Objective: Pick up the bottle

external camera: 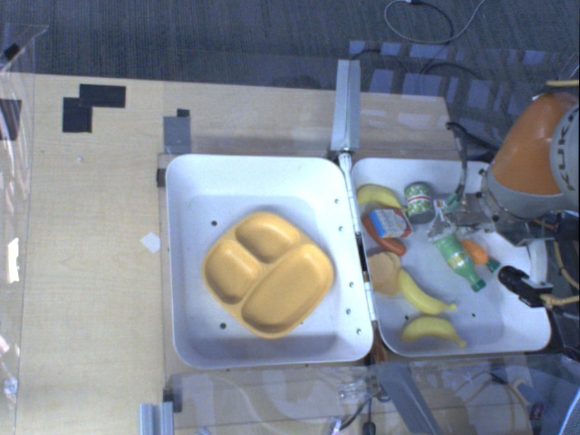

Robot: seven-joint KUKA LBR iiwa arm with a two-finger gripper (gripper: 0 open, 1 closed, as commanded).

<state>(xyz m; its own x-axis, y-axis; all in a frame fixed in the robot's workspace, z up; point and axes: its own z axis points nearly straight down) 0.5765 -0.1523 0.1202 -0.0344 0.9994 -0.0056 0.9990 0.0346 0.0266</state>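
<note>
Near edge of right bin: two bananas, untouched. Middle, toward right wall: green bottle lying flat, tilted, cap toward near right corner. Just beyond its far end: gripper, claw state impossible to tell. Far left corner: can. Judged approach step, no grasp yet. Next: descend, straddle bottle across its width, close.

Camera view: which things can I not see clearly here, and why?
- Gripper: small and blurred against clutter; the state of its jaws cannot be told.
- Green bottle: its upper end lies close under the gripper, so contact cannot be judged.
- Arm: cut off by the right edge.
- Red packet: label too small to read.
</note>
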